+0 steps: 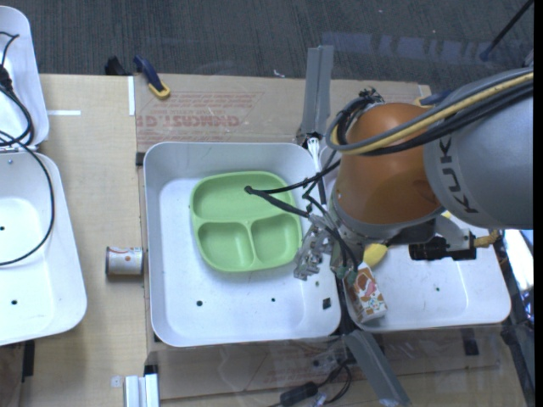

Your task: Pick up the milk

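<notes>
While the gripper (pixel 312 257) hangs low over the left bin's right edge, the milk (pixel 367 292) sits apart from it in the right bin.

Whether the metal fingers are apart or together cannot be told from this slant; nothing shows between them. The milk carton lies tilted at the right bin's (pixel 441 308) front-left corner, just beside a yellow object (pixel 376 253) half hidden under the arm (pixel 399 172). A green divided plate (pixel 246 220) rests mid-bin in the left bin (pixel 170 253), close to the gripper. A small can (pixel 125 261) lies on the bench by that bin's left edge.
</notes>
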